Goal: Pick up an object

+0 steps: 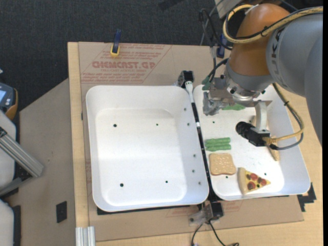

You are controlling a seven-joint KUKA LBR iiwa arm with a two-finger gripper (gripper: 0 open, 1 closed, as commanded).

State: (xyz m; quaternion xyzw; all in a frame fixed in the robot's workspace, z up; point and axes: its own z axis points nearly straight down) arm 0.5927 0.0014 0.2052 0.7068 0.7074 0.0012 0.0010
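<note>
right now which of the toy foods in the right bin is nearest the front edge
The pizza slice, in the bin's front corner. The toast lies just behind it on its left, and the green beans farther back still.

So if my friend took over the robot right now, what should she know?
Gripper: low over the far end of the right bin; whether it is open or shut can't be told, and nothing is seen in it.
Things, all in the right bin: green bean piece, toast slice, pizza slice, another green piece close to the gripper.
Left bin: no toys seen in it.
Done: no pick yet.
Left: grab one object and lift it.
</note>
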